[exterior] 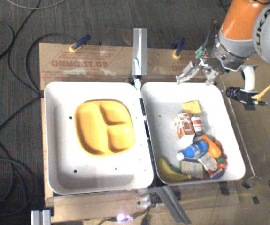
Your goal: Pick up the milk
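Grey and orange, your arm (247, 22) is reaching in from the right, and you are seeing its gripper (196, 74) hovering over the far rim of the right bin (163, 125), near that bin's upper right corner. Its two fingers are standing spread apart, with nothing between them. The milk (184, 124), a small red-and-white carton, is lying in the right bin, well apart from the gripper and toward the bin's middle. Just beside it a small red-and-white can (197, 124) is lying, and a yellow block (191, 107) is sitting just behind them. Nearer the front you are looking at a blue bottle (194, 150), an orange item (214, 147) and a banana (171, 172), clustered together. The left bin (59, 163) is holding a yellow divided tray (105, 127).
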Robot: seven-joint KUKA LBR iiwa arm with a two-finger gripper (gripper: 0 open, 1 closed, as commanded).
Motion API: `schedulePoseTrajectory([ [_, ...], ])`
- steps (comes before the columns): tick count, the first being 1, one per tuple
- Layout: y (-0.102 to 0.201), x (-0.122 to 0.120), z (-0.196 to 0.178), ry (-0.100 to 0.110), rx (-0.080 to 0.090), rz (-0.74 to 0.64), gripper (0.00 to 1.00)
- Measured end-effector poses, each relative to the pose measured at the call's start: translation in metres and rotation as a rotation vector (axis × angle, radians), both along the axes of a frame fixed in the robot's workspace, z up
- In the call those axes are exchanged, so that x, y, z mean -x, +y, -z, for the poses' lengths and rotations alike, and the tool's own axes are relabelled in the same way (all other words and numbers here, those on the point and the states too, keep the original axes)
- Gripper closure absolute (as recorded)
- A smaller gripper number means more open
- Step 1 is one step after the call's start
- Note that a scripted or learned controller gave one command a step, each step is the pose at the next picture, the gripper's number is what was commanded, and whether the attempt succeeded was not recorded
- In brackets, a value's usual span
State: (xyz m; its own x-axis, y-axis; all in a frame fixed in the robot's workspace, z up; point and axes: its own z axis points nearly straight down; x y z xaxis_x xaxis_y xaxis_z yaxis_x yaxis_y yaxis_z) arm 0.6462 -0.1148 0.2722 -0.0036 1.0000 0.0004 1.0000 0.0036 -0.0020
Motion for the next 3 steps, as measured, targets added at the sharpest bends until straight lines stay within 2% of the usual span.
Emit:
schedulePoseTrajectory([
  [1,0.004,0.041,0.174,-0.001,0.002,0.084,0.0],
  [2,-0.01,0.033,0.184,-0.007,-0.002,0.099,0.0],
  [3,0.018,0.083,0.183,-0.013,0.004,-0.138,0.0],
])
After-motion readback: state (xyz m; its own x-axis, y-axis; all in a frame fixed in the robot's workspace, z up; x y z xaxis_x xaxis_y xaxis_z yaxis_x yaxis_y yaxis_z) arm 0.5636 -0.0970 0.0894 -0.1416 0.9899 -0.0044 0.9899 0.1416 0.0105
